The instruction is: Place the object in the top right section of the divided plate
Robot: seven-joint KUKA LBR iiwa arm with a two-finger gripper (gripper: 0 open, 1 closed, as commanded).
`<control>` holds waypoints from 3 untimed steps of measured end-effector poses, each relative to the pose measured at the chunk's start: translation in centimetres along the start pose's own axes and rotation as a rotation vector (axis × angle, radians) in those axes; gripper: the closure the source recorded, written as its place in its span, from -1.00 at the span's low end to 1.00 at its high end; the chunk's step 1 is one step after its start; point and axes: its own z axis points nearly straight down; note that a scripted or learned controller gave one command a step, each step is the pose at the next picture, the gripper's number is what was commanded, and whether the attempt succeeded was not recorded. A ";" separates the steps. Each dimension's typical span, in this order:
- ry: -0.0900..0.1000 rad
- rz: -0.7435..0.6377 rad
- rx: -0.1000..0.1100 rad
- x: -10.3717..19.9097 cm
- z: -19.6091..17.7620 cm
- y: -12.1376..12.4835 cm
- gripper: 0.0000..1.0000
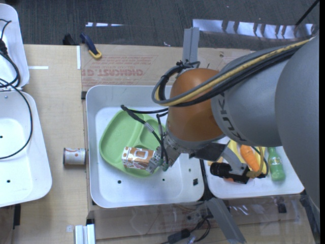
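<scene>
1. A small orange and white carton lies on its side on the lower part of the green divided plate, over its bottom rim.
2. The plate sits tilted in the left half of a white bin.
3. The tool is just right of the carton, touching or nearly so; its opening cannot be told.
4. Right of the plate, an orange carrot and a green bottle lie in the second bin.
5. Left of the plate, a small can lies on the desk.
</scene>
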 end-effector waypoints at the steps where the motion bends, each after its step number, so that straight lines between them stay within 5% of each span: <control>1: -0.003 -0.305 -0.003 4.1 -11.1 5.2 1.00; 2: -0.006 -0.587 -0.005 0.6 -15.9 0.9 1.00; 3: -0.002 -0.557 -0.002 -3.7 -3.0 -4.2 1.00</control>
